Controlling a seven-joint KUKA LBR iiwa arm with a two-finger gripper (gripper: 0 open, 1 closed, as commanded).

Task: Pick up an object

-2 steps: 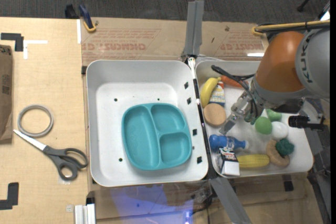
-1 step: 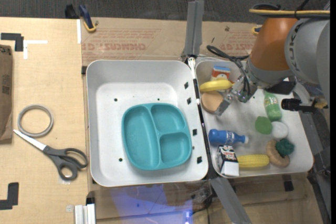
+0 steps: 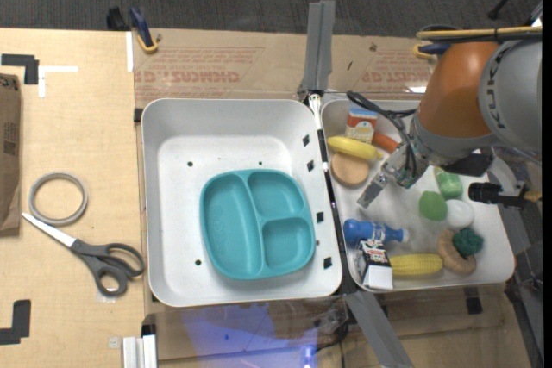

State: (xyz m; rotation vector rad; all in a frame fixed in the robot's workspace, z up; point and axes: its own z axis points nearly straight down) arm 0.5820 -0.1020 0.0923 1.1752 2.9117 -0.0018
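**Claw low in right bin, nothing seen gripped**

Candidate objects all lie in the right bin (image 3: 498, 271): banana (image 3: 354, 148) at its upper left with a tan round piece (image 3: 350, 171) just below it, orange-and-white carton (image 3: 362, 123) at the top, blue bottle (image 3: 373, 232) lying on its side at the left, corn cob (image 3: 416, 265) along the near edge, green pieces (image 3: 434, 205) toward the right.

Claw (image 3: 376, 185) hangs between the banana and the blue bottle; whether it is spread or closed cannot be told, and no object shows in it. The orange-banded wrist covers the bin's upper right, hiding whatever lies beneath. Small black-and-white item (image 3: 376, 263) beside the corn is hard to identify.

Left bin (image 3: 164, 185) holds a teal divided plate (image 3: 258, 223). On the bench (image 3: 69, 99): tape roll (image 3: 58, 198), scissors (image 3: 90, 252).
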